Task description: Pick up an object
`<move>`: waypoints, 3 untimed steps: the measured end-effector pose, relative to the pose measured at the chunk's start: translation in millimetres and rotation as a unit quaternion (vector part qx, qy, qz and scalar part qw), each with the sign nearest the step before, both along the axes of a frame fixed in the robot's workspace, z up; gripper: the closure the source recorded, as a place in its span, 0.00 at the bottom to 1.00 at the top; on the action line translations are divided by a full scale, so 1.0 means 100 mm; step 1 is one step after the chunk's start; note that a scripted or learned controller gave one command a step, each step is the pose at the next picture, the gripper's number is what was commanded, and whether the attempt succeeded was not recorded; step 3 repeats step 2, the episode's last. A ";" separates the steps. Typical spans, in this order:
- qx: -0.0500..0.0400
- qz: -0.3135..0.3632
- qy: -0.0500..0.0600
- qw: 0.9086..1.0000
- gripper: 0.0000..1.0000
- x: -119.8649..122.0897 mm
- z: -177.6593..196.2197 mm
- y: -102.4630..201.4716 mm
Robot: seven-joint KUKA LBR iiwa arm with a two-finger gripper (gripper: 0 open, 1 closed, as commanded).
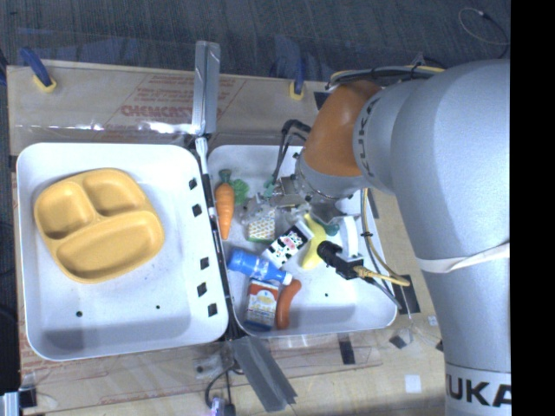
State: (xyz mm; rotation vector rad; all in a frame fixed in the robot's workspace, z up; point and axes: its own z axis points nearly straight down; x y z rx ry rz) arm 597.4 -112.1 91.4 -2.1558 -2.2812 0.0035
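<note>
Arm: grey, with an orange band; it reaches in from the right and bends down over the right bin.
Gripper: low in the far middle of the right bin, among the small things; whether it is open, closed or gripping anything cannot be told from this angle.
Right bin: white and shallow, holding a cluster of small things.
Carrot: lies along the left wall of the right bin, green top pointing far, just left of the gripper.
Blue tube: lies near the bin's middle, on the near side of the gripper.
Dice-patterned piece: black and white, just right of the blue tube's far end.
Sausage: red, at the near side of the bin, beside a small printed packet.
Left bin: white, touching the right bin along the middle divider.
Yellow tray: three compartments, lying in the far left part of the left bin.
</note>
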 end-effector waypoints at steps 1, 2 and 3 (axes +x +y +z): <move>-0.001 0.002 0.000 1.000 1.00 0.00 0.10 0.00; -0.001 -0.052 0.000 0.999 1.00 -0.08 1.24 0.64; -0.001 -0.052 0.000 0.999 1.00 -0.08 1.24 0.64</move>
